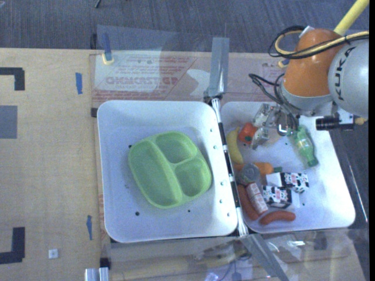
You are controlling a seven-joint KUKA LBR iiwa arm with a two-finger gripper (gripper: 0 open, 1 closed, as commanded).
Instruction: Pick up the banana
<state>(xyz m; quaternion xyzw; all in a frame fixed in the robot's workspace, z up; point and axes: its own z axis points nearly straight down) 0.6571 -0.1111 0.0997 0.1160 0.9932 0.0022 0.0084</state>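
The banana (pixel 234 147) lies along the left wall of the right bin (pixel 337 198), at about eight o'clock from the claw (pixel 266 126) and just apart from it. The left bin (pixel 117 215) holds a green divided plate (pixel 170 169), both bins resting on a wooden bench (pixel 47 174) with grey carpet (pixel 53 10) beyond. The claw hangs over the right bin's upper part near a small orange toy (pixel 247 132), and whether it is released or clenched I cannot tell.

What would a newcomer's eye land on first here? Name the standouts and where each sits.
First the green divided plate, alone in the left bin. Next the arm's orange band at upper right, with the gripper low over the crowded right bin. There a yellow banana lies along the left wall, beside a green bottle and sausages.
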